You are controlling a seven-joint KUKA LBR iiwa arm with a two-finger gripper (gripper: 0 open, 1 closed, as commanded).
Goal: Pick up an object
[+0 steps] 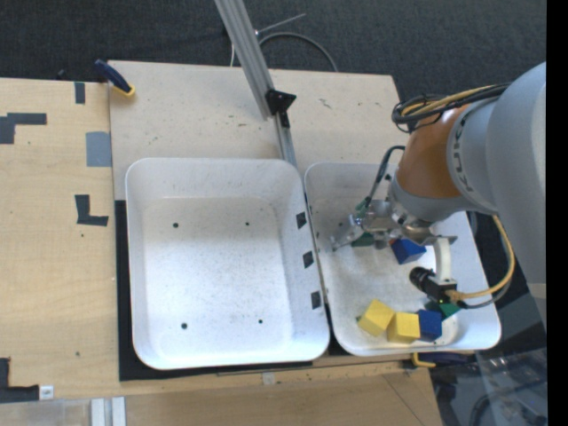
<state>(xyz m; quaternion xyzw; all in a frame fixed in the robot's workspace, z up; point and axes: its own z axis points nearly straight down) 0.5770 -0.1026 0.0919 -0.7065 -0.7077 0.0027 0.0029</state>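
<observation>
My gripper [353, 236] is low over the middle of the right bin [330, 185], reaching in from the right. A blue block [408, 251] lies just to its right, partly under the wrist. Two yellow blocks [377, 316] [406, 327] and another blue block [430, 325] sit together at the bin's near edge, with a small green piece [449, 309] beside them. A bit of green [361, 240] shows right at the gripper; what it is stays unclear.
The left bin [142, 238] stands beside the right one, their walls touching. A slanted metal rail [248, 51] runs down to the bins' far edge. A blue and yellow tool [115, 78] lies on the bench at the far left.
</observation>
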